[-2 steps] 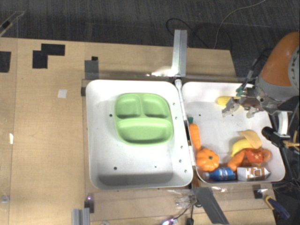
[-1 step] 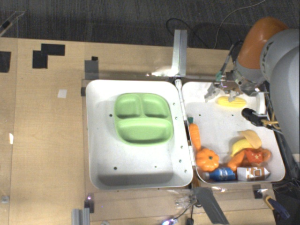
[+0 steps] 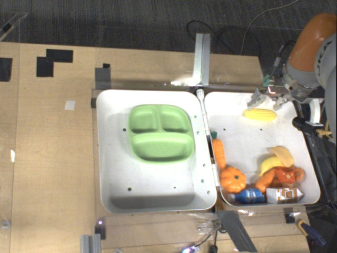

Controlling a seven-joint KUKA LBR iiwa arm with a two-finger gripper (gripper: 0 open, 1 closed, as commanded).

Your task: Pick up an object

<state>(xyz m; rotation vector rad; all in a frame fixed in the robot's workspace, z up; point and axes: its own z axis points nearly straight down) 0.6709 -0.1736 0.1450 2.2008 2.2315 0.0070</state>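
Our claw [image 3: 269, 95] hovers with its fingers spread and nothing between them, just above the yellow corn [image 3: 260, 115] at the right bin's [image 3: 316, 194] far end. We risk closing behind the corn or nudging it away.

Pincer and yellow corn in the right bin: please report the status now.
Pincer above right bin's far edge, holding nothing visible. Yellow corn lies just below it, apart from other items. Nothing in the way.

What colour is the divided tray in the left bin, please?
Light green, seen in the camera view.
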